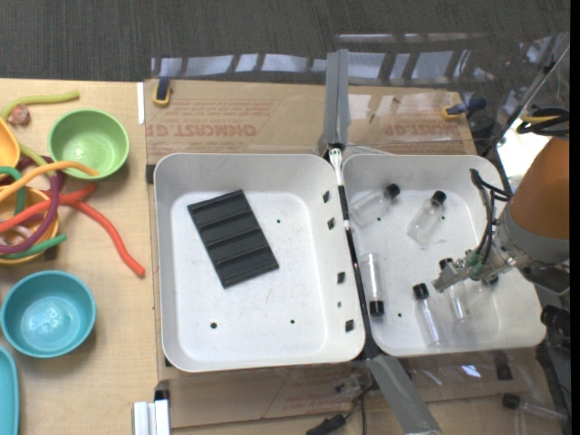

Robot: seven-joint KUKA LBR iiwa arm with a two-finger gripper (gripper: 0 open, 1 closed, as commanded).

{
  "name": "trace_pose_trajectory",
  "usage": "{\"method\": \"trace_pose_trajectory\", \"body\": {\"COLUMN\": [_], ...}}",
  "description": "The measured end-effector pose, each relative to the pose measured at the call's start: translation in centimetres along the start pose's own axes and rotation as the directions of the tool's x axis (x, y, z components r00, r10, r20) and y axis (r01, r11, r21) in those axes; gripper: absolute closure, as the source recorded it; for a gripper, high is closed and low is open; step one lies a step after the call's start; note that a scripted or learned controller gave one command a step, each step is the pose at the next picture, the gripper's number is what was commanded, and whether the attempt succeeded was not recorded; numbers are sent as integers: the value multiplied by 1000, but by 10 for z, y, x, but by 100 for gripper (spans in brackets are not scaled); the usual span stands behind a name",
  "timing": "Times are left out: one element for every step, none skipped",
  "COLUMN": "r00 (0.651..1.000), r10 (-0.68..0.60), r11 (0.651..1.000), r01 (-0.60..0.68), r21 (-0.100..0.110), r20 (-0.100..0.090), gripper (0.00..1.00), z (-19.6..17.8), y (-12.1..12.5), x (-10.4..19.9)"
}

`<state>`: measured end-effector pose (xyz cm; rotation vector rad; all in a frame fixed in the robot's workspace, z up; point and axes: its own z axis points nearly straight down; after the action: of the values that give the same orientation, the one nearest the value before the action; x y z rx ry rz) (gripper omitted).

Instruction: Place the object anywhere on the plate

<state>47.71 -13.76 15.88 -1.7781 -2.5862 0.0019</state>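
A black ridged plate [233, 237] lies flat and at a slant in the left bin [181, 333]. Several clear vials with black caps lie in the right bin [399, 338]: one [376, 201] at the far left, one [424, 219] at the far middle, one [371, 281] along the left wall and one [426, 317] near the front. My gripper [462, 275] hangs low at the right side of the right bin, right over another vial [458, 304]. The arm's orange band [544, 188] is above it.
Left of the bins, a wooden table holds a green bowl [88, 143], a teal bowl [47, 313] and a tangle of coloured cords [54, 207]. Cardboard [236, 125] lies behind the bins. A metal divider [337, 98] runs between them.
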Motion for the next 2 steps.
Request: {"method": "trace_pose_trajectory", "body": {"r00": [997,998], "r10": [71,55], "r11": [997,998], "r01": [-71,-55], "r21": [-2,0], "r20": [2,0], "gripper": [100,100], "z": [-14,5], "y": [-1,-30], "x": [-46,-79]}}
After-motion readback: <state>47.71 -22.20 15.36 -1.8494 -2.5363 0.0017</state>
